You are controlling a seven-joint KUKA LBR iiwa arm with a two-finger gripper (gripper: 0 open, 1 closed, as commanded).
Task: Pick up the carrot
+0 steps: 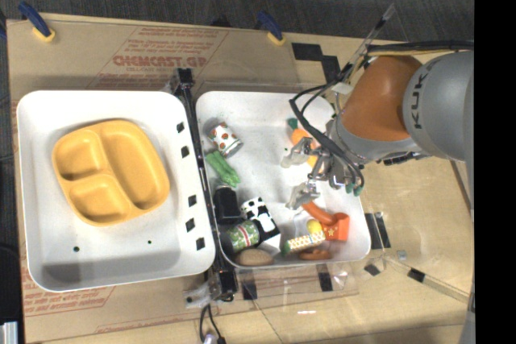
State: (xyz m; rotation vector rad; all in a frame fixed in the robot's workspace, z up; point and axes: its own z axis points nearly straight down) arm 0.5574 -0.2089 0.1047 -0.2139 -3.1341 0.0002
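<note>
The carrot [300, 138] is a small orange piece with a green tip. It lies in the upper right part of the right bin [258, 113], partly hidden by the arm's cables. My gripper [299, 176] hangs just below it, over the bin's right middle. Its two metal fingers [292, 158] stand apart, open, with bare bin floor between them. The upper finger is close beside the carrot; I cannot tell if it touches.
An orange-red toy [332, 223], a colourful box [306, 242], a brown lump [256, 256], a green can [242, 236] and a black-and-white toy [258, 211] crowd the bin's front. A red-white can [224, 139] and a green vegetable [222, 168] lie at its left. A yellow divided tray [109, 171] sits in the left bin.
</note>
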